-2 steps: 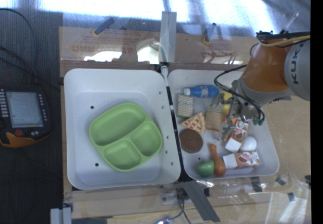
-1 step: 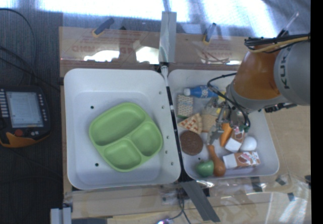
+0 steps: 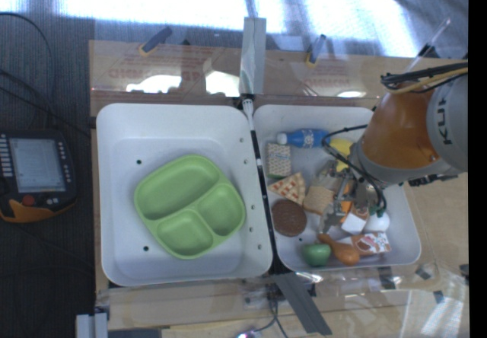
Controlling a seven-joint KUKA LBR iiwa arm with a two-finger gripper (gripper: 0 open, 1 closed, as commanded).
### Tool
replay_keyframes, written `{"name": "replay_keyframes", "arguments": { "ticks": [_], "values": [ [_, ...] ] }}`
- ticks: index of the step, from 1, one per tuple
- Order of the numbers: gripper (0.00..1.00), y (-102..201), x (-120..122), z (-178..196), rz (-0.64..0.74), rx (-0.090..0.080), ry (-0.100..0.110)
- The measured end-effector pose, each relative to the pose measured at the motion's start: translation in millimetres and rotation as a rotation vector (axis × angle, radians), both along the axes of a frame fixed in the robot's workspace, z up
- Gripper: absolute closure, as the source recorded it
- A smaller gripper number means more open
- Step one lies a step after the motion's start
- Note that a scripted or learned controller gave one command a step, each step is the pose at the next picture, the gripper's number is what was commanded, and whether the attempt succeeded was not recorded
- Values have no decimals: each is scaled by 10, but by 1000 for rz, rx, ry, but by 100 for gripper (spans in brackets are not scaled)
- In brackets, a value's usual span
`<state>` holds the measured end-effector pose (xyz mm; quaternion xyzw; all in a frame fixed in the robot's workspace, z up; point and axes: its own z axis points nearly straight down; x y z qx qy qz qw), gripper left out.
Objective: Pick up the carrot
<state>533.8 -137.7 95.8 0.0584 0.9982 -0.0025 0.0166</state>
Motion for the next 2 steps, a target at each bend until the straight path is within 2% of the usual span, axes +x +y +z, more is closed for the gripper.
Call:
{"name": "replay_keyframes", "arguments": {
  "ticks": [1, 2],
  "values": [
    [100, 0, 27, 112, 2, -4, -7],
    [100, 2, -258, 1319, 128, 1, 22]
  ]
}}
